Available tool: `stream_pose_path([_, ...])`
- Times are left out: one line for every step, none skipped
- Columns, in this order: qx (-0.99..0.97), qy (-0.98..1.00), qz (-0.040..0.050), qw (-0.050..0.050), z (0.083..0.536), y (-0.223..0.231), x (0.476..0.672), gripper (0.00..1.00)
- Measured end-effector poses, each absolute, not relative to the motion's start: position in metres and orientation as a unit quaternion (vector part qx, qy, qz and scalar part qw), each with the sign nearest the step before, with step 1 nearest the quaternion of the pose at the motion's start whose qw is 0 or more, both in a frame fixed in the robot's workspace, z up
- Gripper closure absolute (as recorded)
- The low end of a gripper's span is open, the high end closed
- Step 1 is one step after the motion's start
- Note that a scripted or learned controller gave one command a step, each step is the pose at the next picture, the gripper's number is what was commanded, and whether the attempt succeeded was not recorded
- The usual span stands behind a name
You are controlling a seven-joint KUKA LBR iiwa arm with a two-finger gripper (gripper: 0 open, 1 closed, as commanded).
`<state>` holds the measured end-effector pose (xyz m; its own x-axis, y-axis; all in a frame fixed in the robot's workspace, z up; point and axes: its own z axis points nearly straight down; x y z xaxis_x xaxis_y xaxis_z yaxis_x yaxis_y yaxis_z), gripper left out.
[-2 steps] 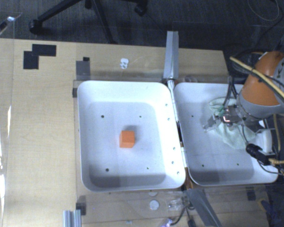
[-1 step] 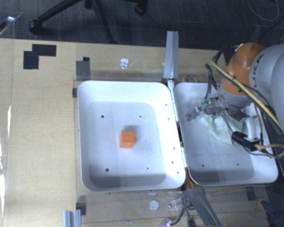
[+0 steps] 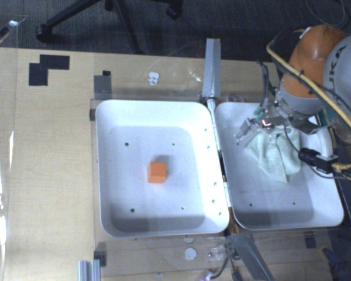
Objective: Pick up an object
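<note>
Nearest, an orange cube (image 3: 157,172) sat untouched in the left bin (image 3: 114,116), while the gripper (image 3: 263,123), jaws seemingly clamped on a pale cloth (image 3: 275,154), hung over the right bin (image 3: 245,204).

Single fixed camera above bench (image 3: 41,174), slanted down, both bins (image 3: 114,119) framed.

A: Objects in view?
B: 2. First, an orange cube (image 3: 157,172), small, resting flat on the floor of the left bin (image 3: 114,215), roughly central, slightly rotated against the bin walls, apart from every wall.
A: Second?
B: A pale greenish-white cloth (image 3: 276,156), crumpled, in the right bin (image 3: 269,218), toward its far right part. Its upper end is bunched and drawn up; the lower folds spread on the bin floor.
</note>
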<state>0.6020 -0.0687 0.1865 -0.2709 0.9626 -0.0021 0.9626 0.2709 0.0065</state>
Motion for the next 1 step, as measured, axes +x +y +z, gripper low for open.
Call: stream_pose_path([0.578, 0.816, 0.0019, 0.003, 0.0956, -0.1087, 0.6081, 0.0])
